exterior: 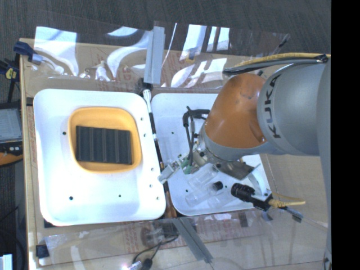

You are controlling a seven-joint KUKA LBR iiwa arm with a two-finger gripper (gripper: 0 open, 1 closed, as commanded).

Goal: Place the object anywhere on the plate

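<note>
Hovering over right bin (169, 108), tool (194, 165) beside clear object (203, 185); finger state unclear; plate (104, 117) in left bin (50, 151).

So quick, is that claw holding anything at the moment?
Claw: cannot be told; the grey arm with the orange band hides most of it over the right shallow white bin.

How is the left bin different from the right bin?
The left bin holds a yellow plate with a dark ribbed block on it; the right bin has the arm low over it. The left bin's floor shows almost whole, while the right bin's is largely covered. Both are shallow and white.
</note>
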